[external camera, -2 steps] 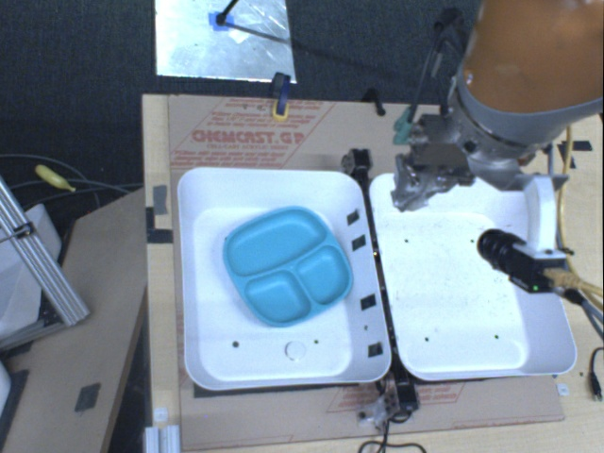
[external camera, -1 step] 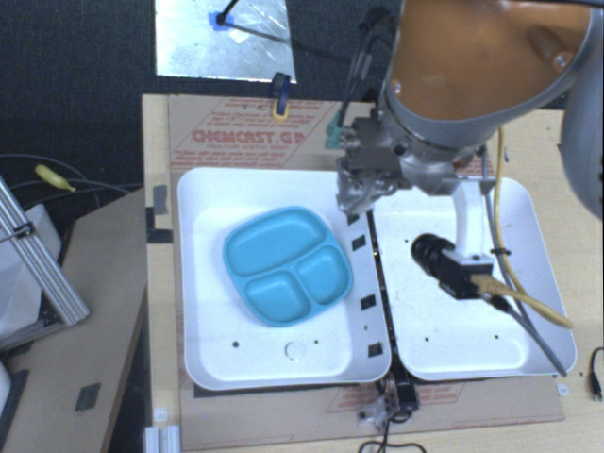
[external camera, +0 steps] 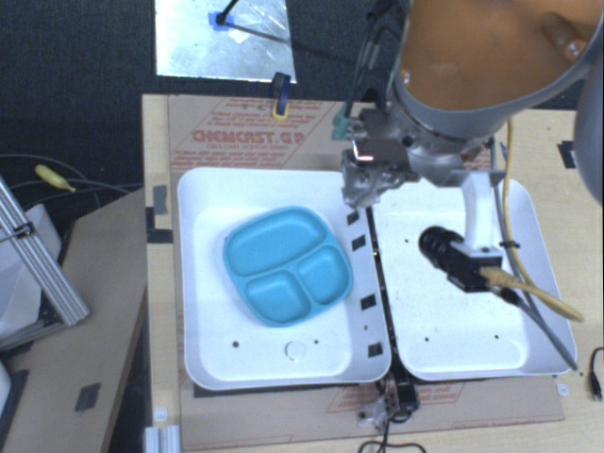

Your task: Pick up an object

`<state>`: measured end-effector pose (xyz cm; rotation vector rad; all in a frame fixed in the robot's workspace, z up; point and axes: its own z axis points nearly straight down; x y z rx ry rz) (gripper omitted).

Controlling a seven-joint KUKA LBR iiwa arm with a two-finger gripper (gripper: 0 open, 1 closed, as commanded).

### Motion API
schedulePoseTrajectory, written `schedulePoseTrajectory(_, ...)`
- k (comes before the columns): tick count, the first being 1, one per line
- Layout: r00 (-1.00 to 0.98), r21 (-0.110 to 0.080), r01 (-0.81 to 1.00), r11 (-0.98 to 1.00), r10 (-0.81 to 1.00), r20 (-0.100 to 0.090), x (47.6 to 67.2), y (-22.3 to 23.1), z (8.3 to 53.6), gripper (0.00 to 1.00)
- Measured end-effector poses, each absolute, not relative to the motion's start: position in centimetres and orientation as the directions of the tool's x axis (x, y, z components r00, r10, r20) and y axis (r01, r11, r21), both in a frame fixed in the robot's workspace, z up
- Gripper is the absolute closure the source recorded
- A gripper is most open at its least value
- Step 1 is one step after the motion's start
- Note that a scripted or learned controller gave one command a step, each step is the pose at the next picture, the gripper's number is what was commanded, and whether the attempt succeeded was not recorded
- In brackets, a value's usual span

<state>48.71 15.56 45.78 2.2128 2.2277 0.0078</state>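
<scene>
A smooth blue plastic tray, rounded and split into three compartments, lay in the glossy white left bin. It sat askew, its length slanting from near left to far right. The gripper hung over the bins' far divider; open or closed, it could not be told. Beyond lay printed cardboard and dark carpet.

2 bins side by side on board: L bin and R bin, walls meeting at centre seam. divided tray lies in L bin, approx mid, closer to R wall than L wall. small disc in L bin near front edge, in front of tray, apart from it. gripper over far end of seam. flat sheet behind board's far edge, L side.
</scene>
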Motion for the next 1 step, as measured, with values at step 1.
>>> schedulePoseTrajectory(1, 0.005, -0.002, 1.000, -0.005, 1.000, -0.001, 48.66, 9.45, 41.30, 1.00)
